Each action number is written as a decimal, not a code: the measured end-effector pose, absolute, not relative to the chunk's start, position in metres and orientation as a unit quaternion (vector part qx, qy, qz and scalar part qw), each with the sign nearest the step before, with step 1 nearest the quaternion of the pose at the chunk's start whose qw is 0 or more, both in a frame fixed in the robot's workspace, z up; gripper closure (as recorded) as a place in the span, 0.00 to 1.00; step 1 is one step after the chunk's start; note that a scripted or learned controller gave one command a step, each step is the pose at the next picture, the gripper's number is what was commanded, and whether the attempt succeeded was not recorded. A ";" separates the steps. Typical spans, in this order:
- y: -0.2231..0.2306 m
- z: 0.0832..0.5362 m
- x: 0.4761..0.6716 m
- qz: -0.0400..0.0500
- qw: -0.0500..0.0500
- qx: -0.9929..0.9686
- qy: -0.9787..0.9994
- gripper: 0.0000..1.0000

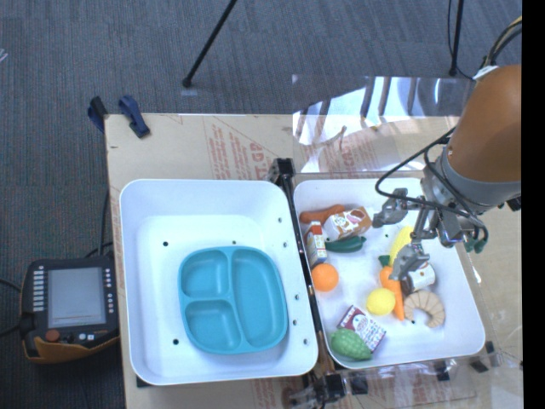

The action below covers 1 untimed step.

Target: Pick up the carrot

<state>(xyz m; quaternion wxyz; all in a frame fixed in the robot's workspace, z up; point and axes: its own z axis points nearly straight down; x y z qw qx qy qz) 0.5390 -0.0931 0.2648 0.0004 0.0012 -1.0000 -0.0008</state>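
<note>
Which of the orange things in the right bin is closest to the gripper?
The carrot, long and thin, lying right under the gripper. The round orange sits apart, by the bin's left wall.

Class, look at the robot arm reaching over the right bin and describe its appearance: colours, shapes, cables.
The arm is bulky and rounded, with a broad orange band above a grey wrist. Black cables loop beside the wrist. The gripper is a small grey-and-black metal assembly with a whitish tip.
</note>
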 end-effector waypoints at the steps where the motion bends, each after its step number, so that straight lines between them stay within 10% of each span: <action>1: -0.132 0.090 0.541 0.000 -0.004 0.070 -0.998 0.00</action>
